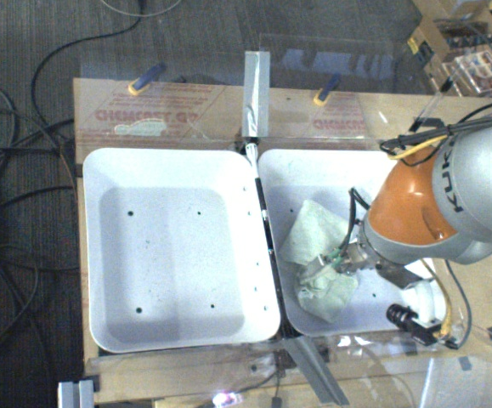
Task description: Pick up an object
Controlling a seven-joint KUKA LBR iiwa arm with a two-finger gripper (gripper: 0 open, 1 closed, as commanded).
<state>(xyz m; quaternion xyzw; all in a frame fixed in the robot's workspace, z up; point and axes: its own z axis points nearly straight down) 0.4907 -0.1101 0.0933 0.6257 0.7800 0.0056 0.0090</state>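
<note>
your gripper (329, 266) is down in the right bin (313, 172), buried in the pale green cloth (312, 235), and honestly you can't tell from this angle if it's gripping anything or just poking at it, the metal bits are half hidden in the folds. the cloth is a crumpled heap lying against the left wall of that bin, running from about the middle down toward the front edge, with the lower lump bunched right under the gripper. the arm (424, 206) comes in from the right, orange band facing the camera and the grey body above it, covering most of the right half of that bin. there's a black cable (358, 209) curling off the wrist and a yellow one (407, 147) looping by the top of the orange part. the left bin (178, 164) sits just beside it, walls touching along the middle. behind the bins you've got two clamps with yellow and blue handles, one (145, 78) on the left and one (326, 90) nearer the middle, on the brown board (101, 109). loose black cables (25, 143) trail over the dark floor to the left
</note>
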